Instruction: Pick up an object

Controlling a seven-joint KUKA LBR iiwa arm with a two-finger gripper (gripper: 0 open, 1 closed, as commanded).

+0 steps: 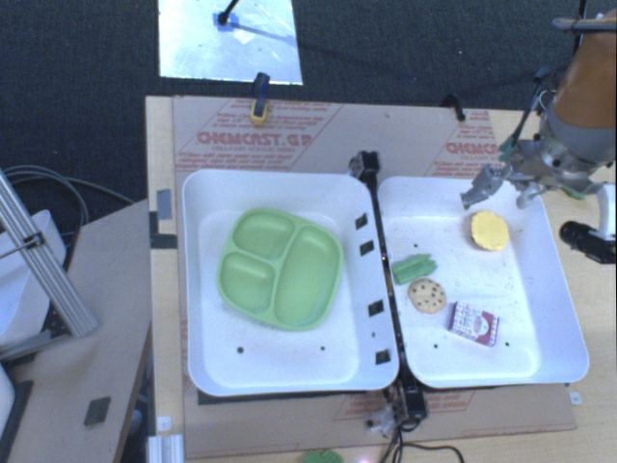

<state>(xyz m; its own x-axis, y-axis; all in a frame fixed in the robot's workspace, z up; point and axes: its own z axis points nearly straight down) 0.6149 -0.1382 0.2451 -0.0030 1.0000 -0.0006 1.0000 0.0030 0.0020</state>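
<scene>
My gripper (505, 189) hangs over the far part of the right bin (540, 350), open, with nothing between its fingers. A yellow round piece (490, 231) lies just below and in front of it. Further forward in the same bin lie a green bean pod (414, 267), a round cookie (426, 296) and a small red-and-white box (473, 323).
The left bin (207, 355) holds a green divided plate (281, 268). A black clamp strip (376, 258) runs between the bins. The arm enters from the upper right. A yellow-handled clip (258, 99) sits at the bench's far edge.
</scene>
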